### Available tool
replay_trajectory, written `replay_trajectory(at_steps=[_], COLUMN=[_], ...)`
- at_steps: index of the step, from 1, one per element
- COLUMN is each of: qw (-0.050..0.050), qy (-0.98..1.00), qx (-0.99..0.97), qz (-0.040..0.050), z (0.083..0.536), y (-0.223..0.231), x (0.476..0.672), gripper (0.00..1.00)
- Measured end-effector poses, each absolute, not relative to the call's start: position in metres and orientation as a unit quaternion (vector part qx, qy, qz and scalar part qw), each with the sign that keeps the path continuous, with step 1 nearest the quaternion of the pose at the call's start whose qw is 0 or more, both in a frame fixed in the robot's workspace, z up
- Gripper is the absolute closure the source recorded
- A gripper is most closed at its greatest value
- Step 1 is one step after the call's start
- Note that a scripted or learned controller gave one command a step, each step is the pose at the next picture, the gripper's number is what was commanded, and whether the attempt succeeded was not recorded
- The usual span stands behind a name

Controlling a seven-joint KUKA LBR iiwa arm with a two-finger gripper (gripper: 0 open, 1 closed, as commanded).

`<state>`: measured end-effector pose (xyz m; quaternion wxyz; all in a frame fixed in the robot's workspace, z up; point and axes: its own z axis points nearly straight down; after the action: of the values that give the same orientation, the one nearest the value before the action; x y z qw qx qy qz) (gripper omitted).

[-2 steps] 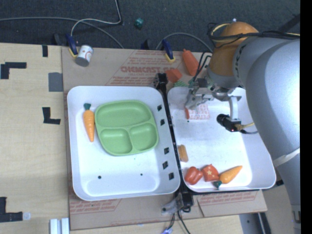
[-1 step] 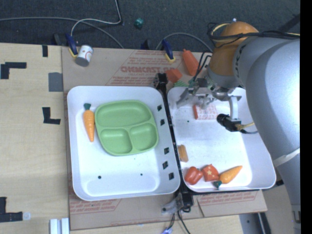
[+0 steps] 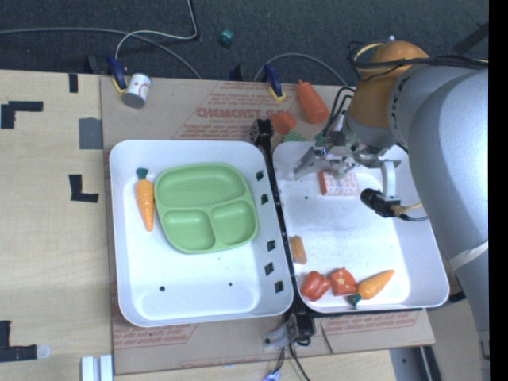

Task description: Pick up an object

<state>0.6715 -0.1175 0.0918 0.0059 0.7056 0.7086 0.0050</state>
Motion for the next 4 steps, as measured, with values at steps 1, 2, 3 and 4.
replay_trajectory(at_steps=[1, 2, 3, 4], qw=[0.008, 0.01, 0.011, 0.007], qy=[0.708, 0.708, 0.708, 0.709], qx=[0.706, 0.706, 0.706, 0.706], qz=[0.0025, 0.0027, 0.0027, 0.0055], z=[0.092, 0.103, 0.103, 0.092], y=[-0.112, -0.113, -0.113, -0.128], x=[0.673, 0.673, 0.673, 0.67], gripper=[0.0, 1.0, 0.0, 0.0])
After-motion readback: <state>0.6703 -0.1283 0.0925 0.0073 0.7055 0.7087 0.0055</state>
